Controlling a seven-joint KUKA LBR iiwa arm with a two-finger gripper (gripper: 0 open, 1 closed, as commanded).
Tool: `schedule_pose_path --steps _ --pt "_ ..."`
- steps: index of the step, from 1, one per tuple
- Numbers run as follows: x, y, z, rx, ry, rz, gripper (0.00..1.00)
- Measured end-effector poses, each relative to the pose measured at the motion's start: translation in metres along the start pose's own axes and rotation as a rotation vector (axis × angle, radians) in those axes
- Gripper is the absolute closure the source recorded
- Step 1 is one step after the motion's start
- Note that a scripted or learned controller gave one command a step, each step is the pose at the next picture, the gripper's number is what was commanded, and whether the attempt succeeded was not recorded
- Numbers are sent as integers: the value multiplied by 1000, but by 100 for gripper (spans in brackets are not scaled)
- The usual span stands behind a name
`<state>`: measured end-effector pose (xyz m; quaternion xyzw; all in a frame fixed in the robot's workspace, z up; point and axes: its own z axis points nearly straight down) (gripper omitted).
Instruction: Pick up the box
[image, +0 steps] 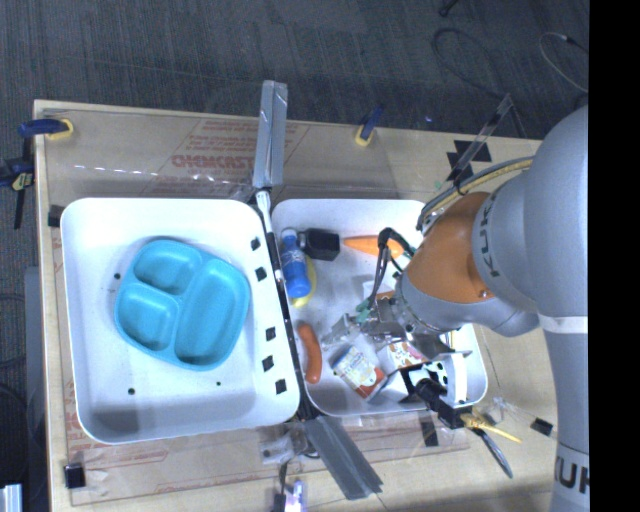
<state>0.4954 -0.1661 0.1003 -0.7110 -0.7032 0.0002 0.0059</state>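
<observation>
The left shallow white bin (90, 400) holds a light blue plastic divided tray (183, 303) with three compartments, lying flat near the bin's centre. A row of small black clips runs down the seam between the two bins. In the right shallow white bin (345, 215), against its left wall, a blue plastic bottle with a white cap (294, 264) lies over a yellow item that is mostly hidden beneath it. Just to its right sits a small black block (321, 243), and beside that an orange carrot-shaped toy (362, 243), its right end hidden by the arm. Lower along the left wall lies a reddish-orange sausage-shaped toy (310, 353). To its right, near the bin's lower middle, a small printed box with white and red faces (357, 369) lies tilted; its right part merges with clutter and cannot be made out clearly. The grey arm with its orange band (452, 262) covers the bin's right half. The two-finger gripper (378, 322) sits just above the box, largely hidden by the wrist; its jaw opening cannot be determined, and no object is visibly between the fingers.
</observation>
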Motion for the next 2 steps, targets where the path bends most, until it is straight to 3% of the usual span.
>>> schedule_pose_path --steps 1,2 --pt "0 0 -9 1 0 -4 100" --pt "30 51 9 -7 -9 -301 100"
